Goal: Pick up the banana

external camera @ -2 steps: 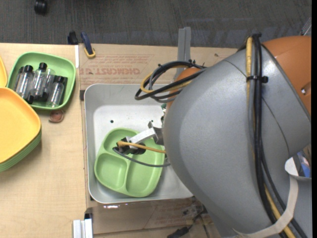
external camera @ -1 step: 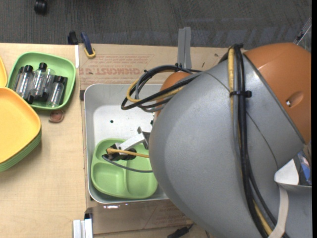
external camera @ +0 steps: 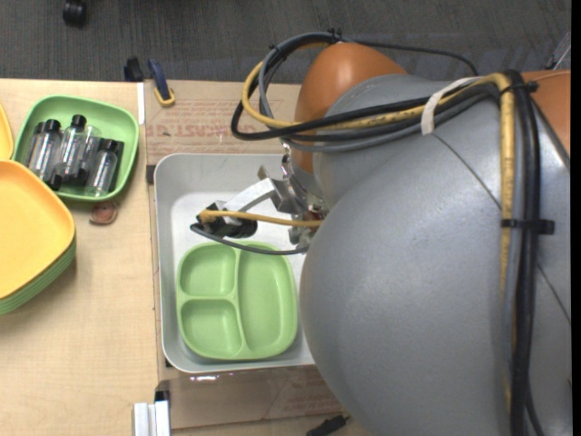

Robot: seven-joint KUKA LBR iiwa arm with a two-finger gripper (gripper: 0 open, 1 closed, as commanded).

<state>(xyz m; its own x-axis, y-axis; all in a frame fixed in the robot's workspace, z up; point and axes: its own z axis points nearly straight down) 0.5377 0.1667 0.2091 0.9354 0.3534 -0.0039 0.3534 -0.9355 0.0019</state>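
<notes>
— Where is the banana being looked for?

— Its place cannot be told. The white bin (external camera: 166, 243) is being largely covered by the grey arm (external camera: 436, 271), and the banana is judged to be lying somewhere under it, to the right of the green divided plate (external camera: 238, 300).

— Which step is being carried out?

— The reach, it is judged. The gripper (external camera: 292, 203) is being held low just above the plate's upper right corner; whether it is spread or pressed together cannot be told, and nothing is being seen in its grasp.

— What is being called for next?

— A descent onto the fruit and a closing across its curve.

— What is being kept in the containers?

— Just above the plate, inside the same bin, a thin wooden stick (external camera: 259, 216) and a black utensil (external camera: 222, 228) are lying. Well to the plate's upper left, small bottles (external camera: 73, 153) are being held in a green tray (external camera: 123, 125); yellow plates (external camera: 32, 234) are being stacked beside it.
</notes>
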